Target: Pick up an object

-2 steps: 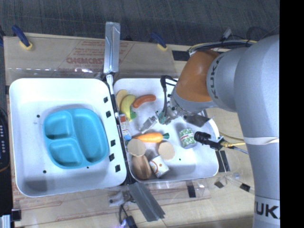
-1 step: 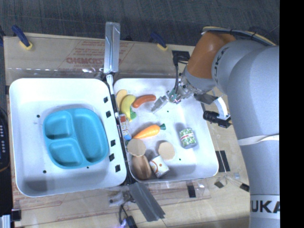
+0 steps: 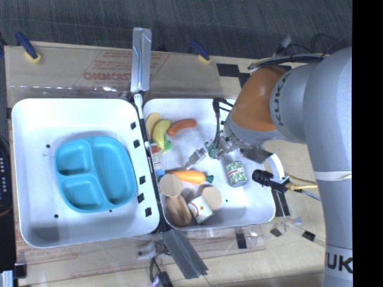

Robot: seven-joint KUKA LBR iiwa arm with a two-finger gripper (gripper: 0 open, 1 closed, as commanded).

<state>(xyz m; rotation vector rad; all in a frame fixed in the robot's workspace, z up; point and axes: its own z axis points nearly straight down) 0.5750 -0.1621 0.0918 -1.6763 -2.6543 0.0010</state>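
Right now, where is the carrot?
In the camera view the carrot lies in the right-hand bin, near its left wall, just above the round wooden pieces and left of the small green-labelled can.

The right white bin (image 3: 263, 211) holds a cluster of toy objects. A yellow plastic banana (image 3: 158, 131) lies near the bin's left wall, with a red-orange sausage (image 3: 181, 126) just beside it. An orange carrot with a green tip (image 3: 191, 176) lies across the middle. A small green-labelled can (image 3: 236, 173) rests to the right. Below the carrot sit tan wooden pieces (image 3: 173, 199) and a small white cup (image 3: 201, 210).
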